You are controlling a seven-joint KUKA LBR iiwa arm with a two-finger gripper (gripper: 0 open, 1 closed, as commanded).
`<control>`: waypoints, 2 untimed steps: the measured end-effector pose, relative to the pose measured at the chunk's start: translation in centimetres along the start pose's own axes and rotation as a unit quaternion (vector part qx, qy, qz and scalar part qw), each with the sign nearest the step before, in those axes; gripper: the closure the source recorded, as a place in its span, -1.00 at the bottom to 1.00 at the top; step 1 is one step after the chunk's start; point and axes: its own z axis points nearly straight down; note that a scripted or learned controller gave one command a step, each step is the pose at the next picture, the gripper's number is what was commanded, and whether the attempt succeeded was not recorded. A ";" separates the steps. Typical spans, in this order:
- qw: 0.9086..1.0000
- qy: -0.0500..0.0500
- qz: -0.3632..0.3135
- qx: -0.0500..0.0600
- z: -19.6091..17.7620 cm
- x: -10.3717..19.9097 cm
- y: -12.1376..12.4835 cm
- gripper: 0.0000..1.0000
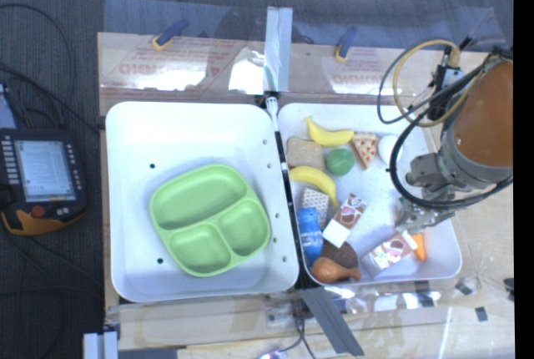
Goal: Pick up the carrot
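Carrot (420, 246) not yet lifted: you see it lying in right bin (450, 265), near right wall, touching snack packet (390, 253). Gripper (415, 217) hangs just above carrot. Jaws' state: cannot tell. Grasp and lift remain for you.

The divided plate (210, 219) lies in the left bin (133, 182); the carrot (419, 246) lies in the right bin's (446, 261) near right corner.

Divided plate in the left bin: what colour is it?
Light green divided plastic plate, seen in the camera view.
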 end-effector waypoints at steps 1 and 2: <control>0.995 -0.002 -0.101 -0.005 1.9 2.5 -0.1 1.00; 0.995 -0.005 -0.100 -0.005 1.1 2.3 -0.2 1.00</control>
